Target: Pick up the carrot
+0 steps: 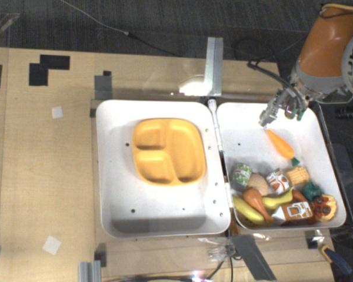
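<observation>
I see the gripper (277,111) hanging over the right bin (247,128), but I cannot tell how it is set, and nothing shows in its grasp. The carrot (280,144), a smooth orange taper, lies just below it on the bare white floor. Beyond sits glossy plastic food (279,195); its labels are too small to read.

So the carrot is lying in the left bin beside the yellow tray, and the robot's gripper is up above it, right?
Not quite: the camera view shows the carrot in the right bin, apart from the yellow tray in the left bin. The gripper is indeed above it.
</observation>
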Available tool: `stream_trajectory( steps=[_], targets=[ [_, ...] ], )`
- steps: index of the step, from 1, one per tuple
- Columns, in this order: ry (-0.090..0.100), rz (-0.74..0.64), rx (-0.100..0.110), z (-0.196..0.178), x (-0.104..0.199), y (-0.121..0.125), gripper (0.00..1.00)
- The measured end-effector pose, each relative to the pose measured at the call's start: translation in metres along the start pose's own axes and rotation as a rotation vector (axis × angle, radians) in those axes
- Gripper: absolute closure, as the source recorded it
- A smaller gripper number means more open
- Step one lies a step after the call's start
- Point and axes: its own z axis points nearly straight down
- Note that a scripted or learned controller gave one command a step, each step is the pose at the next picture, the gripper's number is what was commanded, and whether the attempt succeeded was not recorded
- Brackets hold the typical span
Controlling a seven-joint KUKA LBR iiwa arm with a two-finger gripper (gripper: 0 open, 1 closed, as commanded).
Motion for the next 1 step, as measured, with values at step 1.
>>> stream_trajectory(
  steps=[1],
  targets=[
    [0.007,0.026,0.002,0.0031,0.0864,-0.0039,1.00]
  ],
)
